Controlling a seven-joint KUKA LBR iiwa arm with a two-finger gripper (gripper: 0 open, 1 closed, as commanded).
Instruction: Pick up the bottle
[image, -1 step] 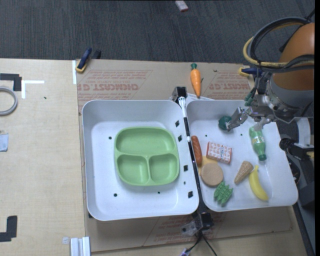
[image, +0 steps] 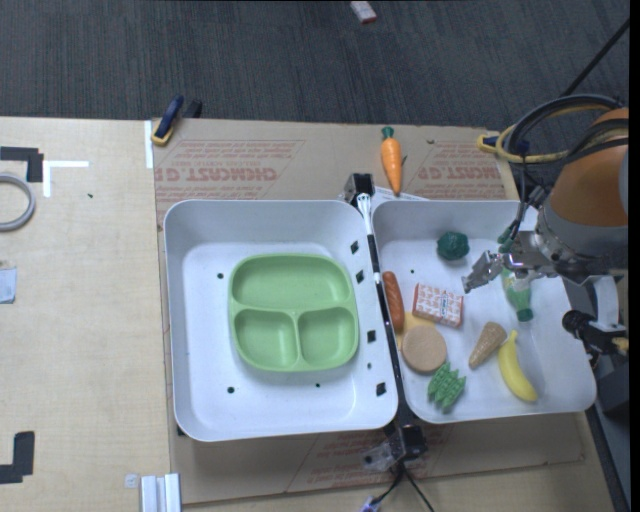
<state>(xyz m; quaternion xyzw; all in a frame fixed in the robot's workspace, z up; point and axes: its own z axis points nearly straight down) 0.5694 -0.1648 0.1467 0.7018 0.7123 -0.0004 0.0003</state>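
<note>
The bottle (image: 518, 296), pale green and small, stands in the right bin (image: 560, 395) near its far right side, directly below the arm's wrist and partly covered by it; the gripper (image: 500, 268) sits just to the bottle's upper left, one metal finger (image: 481, 272) reaching left over the white floor, and whether the bottle lies between the fingers or how far apart they stand cannot be told from this angle; the arm (image: 590, 195), grey with an orange band, comes in from the right above the bin; near the bottle lie a banana (image: 516, 372) and an ice-cream cone (image: 487, 343); further left are a dark green broccoli piece (image: 453, 245), a small printed box (image: 438, 305), a round biscuit (image: 424, 349), a green leafy toy (image: 446, 387) and a sausage (image: 393, 301) against the bin's left wall; the left bin (image: 190, 330) holds a green divided plate (image: 294, 313); a carrot (image: 390, 158) rests on the cardboard (image: 240, 165) beyond both bins.
</note>
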